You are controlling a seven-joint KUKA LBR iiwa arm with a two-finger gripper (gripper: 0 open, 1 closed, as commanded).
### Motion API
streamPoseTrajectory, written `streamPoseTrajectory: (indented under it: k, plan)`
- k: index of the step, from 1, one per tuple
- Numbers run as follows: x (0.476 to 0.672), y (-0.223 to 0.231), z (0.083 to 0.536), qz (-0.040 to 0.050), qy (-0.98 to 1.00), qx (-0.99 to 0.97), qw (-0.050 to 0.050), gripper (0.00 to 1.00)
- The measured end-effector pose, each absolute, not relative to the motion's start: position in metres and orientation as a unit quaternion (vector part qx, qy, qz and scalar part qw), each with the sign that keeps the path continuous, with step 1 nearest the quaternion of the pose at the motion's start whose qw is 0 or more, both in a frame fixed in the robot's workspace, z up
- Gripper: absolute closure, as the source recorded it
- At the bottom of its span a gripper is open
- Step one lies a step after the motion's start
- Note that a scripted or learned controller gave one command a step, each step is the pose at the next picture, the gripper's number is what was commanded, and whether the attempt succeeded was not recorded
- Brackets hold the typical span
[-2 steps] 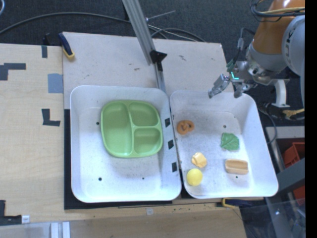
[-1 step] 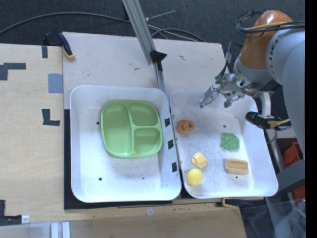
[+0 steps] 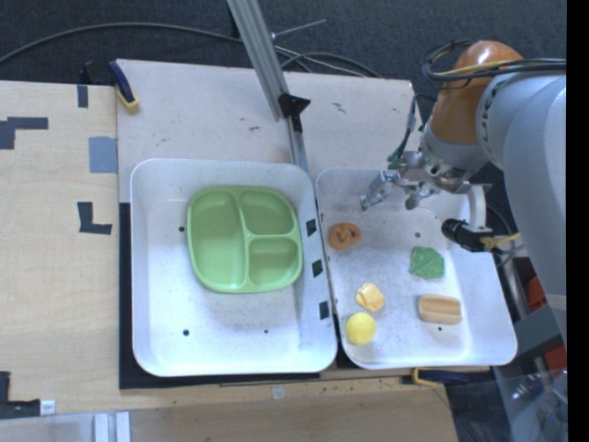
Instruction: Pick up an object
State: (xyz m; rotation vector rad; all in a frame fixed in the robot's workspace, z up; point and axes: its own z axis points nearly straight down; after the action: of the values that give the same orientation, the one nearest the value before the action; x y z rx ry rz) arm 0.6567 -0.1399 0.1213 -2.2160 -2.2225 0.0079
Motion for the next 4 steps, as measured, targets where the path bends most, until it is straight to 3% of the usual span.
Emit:
streamPoseTrajectory:
  k: [1,2,3,4]
  plan:
    - [0.656,-0.139,0.087,0.0016,-0.708,-0.706,0.000,0.00]
    - [0.657,-0.138,0.099,0.0015,-0.709,-0.705,0.000,1.00]
    - [0.648,-0.139,0.152,-0.0009,-0.708,-0.707,-0.001,1.00]
    - [0.651,-0.135,0.195,-0.0010,-0.708,-0.706,-0.001,1.00]
